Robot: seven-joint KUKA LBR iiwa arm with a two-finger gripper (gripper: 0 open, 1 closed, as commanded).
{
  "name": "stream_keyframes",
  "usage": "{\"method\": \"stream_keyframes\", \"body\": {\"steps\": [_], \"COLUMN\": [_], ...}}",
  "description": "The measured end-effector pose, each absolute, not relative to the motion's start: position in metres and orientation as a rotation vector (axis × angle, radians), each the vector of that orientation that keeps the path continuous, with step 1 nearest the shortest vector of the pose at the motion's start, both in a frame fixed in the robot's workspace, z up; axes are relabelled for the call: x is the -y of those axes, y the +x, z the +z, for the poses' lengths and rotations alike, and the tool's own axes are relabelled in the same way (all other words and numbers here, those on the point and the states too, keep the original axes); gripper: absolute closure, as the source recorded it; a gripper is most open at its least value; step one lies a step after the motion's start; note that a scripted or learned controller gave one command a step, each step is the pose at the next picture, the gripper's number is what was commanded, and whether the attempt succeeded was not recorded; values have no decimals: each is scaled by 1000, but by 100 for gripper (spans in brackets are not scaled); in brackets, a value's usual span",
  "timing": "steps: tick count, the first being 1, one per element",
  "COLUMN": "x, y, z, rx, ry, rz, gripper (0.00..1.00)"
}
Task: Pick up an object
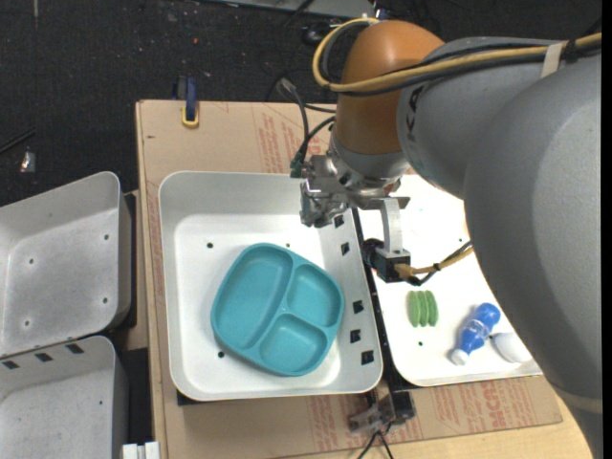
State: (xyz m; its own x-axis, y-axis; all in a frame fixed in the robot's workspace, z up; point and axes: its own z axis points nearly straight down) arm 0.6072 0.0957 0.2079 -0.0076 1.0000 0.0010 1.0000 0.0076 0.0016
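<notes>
Camera view: gripper sits at upper centre of the frame, over the top right corner of the left bin, close to the divider between the two bins; whether it is open or shut can't be told from here, and nothing is visibly in it. Candidate objects: teal divided plate lying flat in the left bin, below and left of the gripper; green pod-shaped item and blue-and-white bottle in the right bin, lower right. Risks: descending here likely hits bare bin floor or the bin wall, so an empty close. The plate is wide, flat, low-rimmed; fingers may slide off unless they straddle the rim.
</notes>
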Motion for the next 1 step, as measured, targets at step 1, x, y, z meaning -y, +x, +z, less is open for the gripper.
{"method": "stream_keyframes", "body": {"steps": [1], "x": [-92], "y": [607], "z": [208], "rx": [-2224], "ry": [2218], "rz": [0], "gripper": [0]}}
